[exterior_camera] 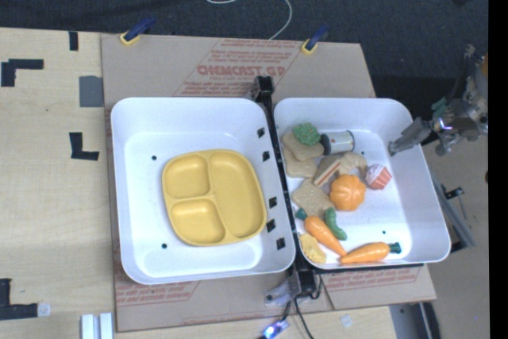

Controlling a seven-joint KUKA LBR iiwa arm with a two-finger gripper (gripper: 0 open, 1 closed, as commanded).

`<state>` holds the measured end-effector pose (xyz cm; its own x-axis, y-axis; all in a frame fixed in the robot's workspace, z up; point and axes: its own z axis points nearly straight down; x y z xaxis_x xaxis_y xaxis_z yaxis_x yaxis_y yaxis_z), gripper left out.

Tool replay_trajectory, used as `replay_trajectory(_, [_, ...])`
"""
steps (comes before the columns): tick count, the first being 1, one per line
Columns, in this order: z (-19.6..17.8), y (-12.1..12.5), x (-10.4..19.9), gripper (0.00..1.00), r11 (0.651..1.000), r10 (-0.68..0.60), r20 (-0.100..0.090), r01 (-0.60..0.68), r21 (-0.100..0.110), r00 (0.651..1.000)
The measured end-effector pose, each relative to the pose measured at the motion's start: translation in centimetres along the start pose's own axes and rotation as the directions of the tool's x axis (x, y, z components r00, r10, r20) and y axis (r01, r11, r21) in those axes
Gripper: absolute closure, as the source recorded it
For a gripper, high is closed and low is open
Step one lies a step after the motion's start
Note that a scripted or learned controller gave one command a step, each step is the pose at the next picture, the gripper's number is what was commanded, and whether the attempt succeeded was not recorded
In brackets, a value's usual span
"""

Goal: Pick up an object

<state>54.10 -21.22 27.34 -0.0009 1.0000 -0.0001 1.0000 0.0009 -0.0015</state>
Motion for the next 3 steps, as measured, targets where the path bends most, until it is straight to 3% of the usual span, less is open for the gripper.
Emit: replay_trajectory(3, [17.3, 0.0, 1.9, 0.0, 1.0, -0.001, -0.001, 0.001, 0.002, 1.0])
